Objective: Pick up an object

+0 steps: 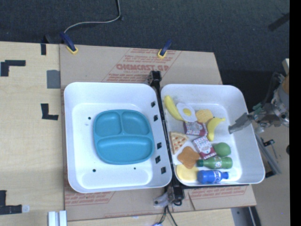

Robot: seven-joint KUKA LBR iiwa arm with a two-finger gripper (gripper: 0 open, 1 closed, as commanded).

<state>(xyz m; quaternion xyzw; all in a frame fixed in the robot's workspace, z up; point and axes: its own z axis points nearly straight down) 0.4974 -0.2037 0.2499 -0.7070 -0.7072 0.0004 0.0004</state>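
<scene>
The gripper (239,124) hangs over the right bin's (235,96) right rim; whether it is clenched or released I cannot tell. Left of it lie a banana (215,126), lime (222,149), green bottle (215,163) and blue bottle (211,176). Far left, a blue plate (123,136).

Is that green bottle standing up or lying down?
Lying down. The green bottle rests on its side in the right bin, cap end toward the left, just above the blue bottle, which also lies flat.
</scene>
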